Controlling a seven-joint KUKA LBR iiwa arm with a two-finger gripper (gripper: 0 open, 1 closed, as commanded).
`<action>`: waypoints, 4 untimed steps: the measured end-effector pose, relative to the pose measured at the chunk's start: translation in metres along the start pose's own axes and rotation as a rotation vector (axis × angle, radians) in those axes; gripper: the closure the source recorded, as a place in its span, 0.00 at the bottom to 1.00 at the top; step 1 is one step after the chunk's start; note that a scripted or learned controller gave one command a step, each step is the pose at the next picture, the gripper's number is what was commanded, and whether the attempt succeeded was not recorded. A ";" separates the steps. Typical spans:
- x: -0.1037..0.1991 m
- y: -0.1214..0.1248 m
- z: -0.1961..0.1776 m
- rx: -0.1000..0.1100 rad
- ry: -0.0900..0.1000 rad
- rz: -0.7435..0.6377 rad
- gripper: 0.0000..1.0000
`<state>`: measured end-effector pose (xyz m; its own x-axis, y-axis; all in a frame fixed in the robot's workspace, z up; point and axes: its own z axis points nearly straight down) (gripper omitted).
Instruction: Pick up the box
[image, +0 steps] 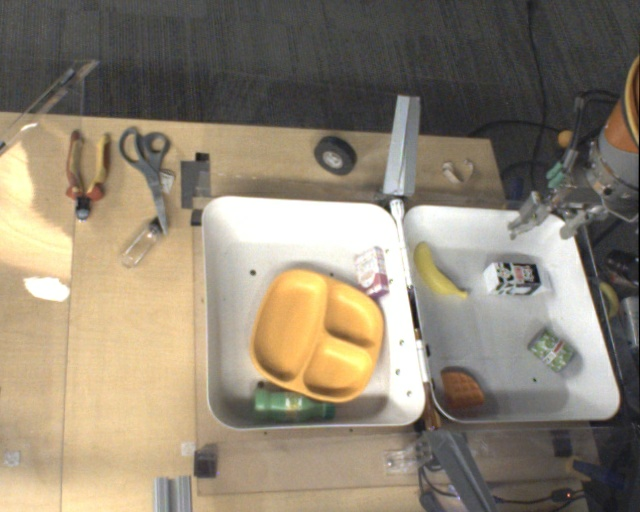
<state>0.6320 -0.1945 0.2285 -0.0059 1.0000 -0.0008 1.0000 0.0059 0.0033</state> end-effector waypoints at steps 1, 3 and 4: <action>0.055 0.024 0.064 0.001 0.001 -0.056 0.00; 0.087 0.036 0.137 0.000 -0.023 -0.220 0.00; 0.086 -0.022 0.136 -0.013 -0.013 -0.227 0.00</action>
<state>0.6099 -0.1092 0.0919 -0.2310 0.9728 -0.0160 0.9728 0.2312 0.0141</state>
